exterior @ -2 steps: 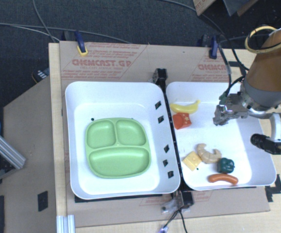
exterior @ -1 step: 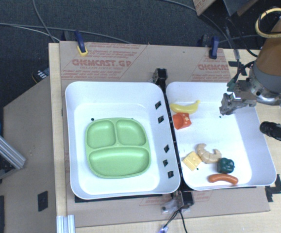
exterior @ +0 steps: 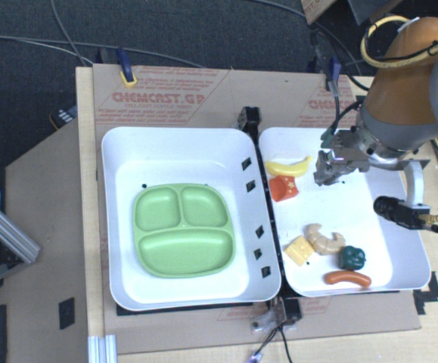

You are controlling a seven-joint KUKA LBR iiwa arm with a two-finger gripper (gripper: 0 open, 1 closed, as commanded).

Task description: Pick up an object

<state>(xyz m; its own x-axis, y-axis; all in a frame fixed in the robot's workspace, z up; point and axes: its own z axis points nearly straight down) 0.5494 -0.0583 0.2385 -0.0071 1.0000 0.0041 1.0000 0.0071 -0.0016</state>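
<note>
Objects: a handful of toy foods lies in the right bin (exterior: pixel 411 274), right of the frame's middle.
Banana: a yellow banana (exterior: pixel 289 166) sits in the upper left part of that bin, touching the red piece (exterior: pixel 283 188) just below it.
Lower group: a yellow cheese wedge (exterior: pixel 299 250), a beige curled piece (exterior: pixel 325 240), a dark green broccoli-like piece (exterior: pixel 352 258) and a sausage (exterior: pixel 347 279) cluster in the bin's lower half, near one another.
Gripper: the gripper (exterior: pixel 330 169) hangs over the upper part of the right bin, just right of the banana; whether it is spread or closed cannot be told from this angle, and nothing can be seen between its fingers.
Arm: the grey arm with its orange band (exterior: pixel 408 74) comes in from the upper right of the frame.
Black cylinder: a dark part (exterior: pixel 397 212) juts over the bin's right side.
Left bin: the left bin (exterior: pixel 120 203) holds a green divided tray (exterior: pixel 184 230), lying flat in its middle.
Bench: brown cardboard (exterior: pixel 166 93) lies under both bins.
</note>
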